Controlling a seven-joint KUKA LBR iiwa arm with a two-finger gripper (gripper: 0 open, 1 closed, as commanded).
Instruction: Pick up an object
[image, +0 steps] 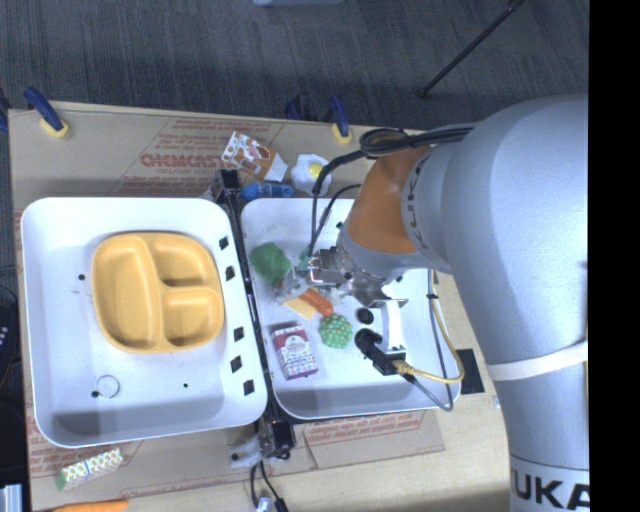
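End effector (325, 268) is low over the right bin (425, 395), just above the small cluster of objects; cannot tell its state from this angle, since the wrist hides the tip.

Candidates in that bin: green lump (269, 260) on the far left, orange carrot-like piece (316, 301) and a yellow piece (298, 308) touching it right under the tip, green bumpy ball (336, 331) just nearer, red packet (294, 351) nearest. The left bin (40, 300) holds a yellow divided tray (158, 290).

Risks, as I judge them: the carrot and yellow piece lie against each other, so a close could catch both or pinch neither; the ball could roll off if nudged; the flat packet offers little to grip.

Worktop (120, 150) is lined with printed cardboard clamped at the far edge by blue clips (45, 110); dark carpet beyond.
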